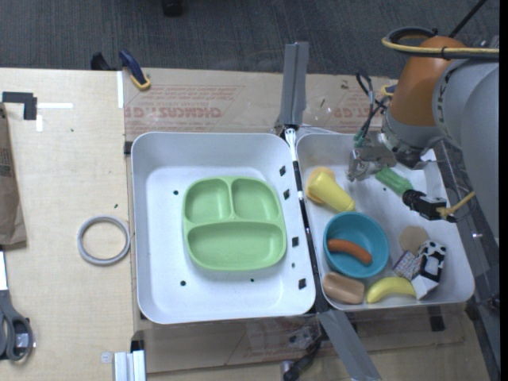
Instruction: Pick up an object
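Arm enters from the right, grey links with the orange band (417, 86) above the wrist. The hand (361, 167) sits low over the far end of the right bin (464, 292), its dark tip pointing down and left. The view is too small and dark at the tip to tell how far the hand is open, and nothing can be seen between its parts. Whether it touches the bin floor cannot be told.

Right bin contents:
- yellow cup (329, 189) lying on its side, just left of and below the hand, apart from it.
- green object (393, 181) just right of the hand, close beside it; contact cannot be told.
- blue bowl (357, 232) in mid-bin, with a red-orange sausage (349, 249) lying in it.
- banana (390, 289) at the near edge, touching the bowl's rim area.
- tan bread roll (343, 289) left of the banana, at the near-left corner.
- black-and-white object (431, 262) and a small packet (408, 265) at the near-right corner.
- round tan disc (413, 237) just above those.

Left bin (151, 236) holds a green divided plate (234, 222), three compartments, lying flat in the middle.

On the table (63, 173), left of the bins: a grey tape ring (104, 239), scissors (14, 333) at the near-left edge, a blue-and-yellow clamp (135, 70) at the far side.
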Robot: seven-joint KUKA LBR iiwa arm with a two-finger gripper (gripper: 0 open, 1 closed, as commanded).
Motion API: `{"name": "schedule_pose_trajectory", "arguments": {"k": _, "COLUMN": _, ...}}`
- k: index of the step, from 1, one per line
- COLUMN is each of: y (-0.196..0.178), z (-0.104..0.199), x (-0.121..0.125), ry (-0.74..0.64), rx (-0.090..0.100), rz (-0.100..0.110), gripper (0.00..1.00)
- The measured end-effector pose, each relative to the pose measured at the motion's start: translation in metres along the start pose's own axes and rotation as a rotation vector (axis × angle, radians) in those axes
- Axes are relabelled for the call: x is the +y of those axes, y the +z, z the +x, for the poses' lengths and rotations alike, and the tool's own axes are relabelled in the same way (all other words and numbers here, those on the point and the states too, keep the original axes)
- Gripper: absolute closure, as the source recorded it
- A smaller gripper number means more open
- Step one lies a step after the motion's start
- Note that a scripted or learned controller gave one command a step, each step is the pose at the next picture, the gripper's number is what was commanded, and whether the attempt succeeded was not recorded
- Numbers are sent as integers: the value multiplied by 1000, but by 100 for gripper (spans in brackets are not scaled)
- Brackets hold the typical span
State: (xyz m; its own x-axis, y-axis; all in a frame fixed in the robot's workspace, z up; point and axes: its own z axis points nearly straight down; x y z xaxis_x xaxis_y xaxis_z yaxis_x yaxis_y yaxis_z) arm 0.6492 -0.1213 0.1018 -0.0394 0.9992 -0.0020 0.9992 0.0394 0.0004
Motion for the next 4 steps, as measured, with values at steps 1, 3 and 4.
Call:
{"name": "schedule_pose_trajectory", "arguments": {"k": 1, "y": 0, "z": 0, "x": 0, "ry": 0, "rx": 0, "rz": 0, "gripper": 0}}
{"name": "schedule_pose_trajectory", "arguments": {"k": 3, "y": 10, "z": 25, "x": -88, "ry": -90, "rx": 3, "rz": 0, "gripper": 0}}
{"name": "schedule_pose_trajectory", "arguments": {"k": 4, "y": 10, "z": 25, "x": -88, "ry": -89, "rx": 3, "rz": -1, "gripper": 0}}
